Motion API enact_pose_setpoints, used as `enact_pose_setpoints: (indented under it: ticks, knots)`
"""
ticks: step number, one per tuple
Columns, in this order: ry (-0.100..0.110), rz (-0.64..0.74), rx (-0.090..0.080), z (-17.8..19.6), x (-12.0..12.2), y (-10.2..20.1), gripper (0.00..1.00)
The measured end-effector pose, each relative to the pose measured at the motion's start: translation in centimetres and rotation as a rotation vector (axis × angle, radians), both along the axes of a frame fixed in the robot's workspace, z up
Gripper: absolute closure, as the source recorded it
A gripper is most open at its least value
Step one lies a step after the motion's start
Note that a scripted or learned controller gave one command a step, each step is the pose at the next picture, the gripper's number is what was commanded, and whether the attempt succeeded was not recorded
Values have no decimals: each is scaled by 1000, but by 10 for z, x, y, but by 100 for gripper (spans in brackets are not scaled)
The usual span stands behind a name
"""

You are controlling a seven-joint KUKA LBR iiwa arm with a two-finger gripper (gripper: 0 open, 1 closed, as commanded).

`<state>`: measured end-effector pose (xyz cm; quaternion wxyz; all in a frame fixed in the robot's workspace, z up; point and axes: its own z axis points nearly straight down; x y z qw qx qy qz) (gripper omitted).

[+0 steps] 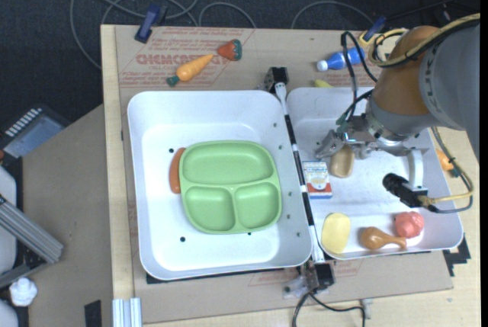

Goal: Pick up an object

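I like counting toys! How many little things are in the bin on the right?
5: tan piece by the end effector, small box at the left wall, yellow lemon, tan drumstick, pink piece. More may hide under the arm.

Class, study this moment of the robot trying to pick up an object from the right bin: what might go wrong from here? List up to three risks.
1. The gripper sits right by a tan potato-shaped toy and a small red-and-white carton; it may nudge one while going for the other.
2. The rounded toy could roll out of a pinch.
3. Both lie near the white right bin's inner wall, so the arm might bump it.
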<state>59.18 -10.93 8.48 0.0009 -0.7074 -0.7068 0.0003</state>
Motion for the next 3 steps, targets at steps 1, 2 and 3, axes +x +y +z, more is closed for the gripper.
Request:
enact_pose_setpoints:
  ticks: [1, 2, 3]
  knots:
    - [1, 0, 0, 0, -5, -6, 0]
    - [-3, 1, -2, 0, -3, -12, 0]
    - [-4, 1, -1, 10, -2, -11, 100]
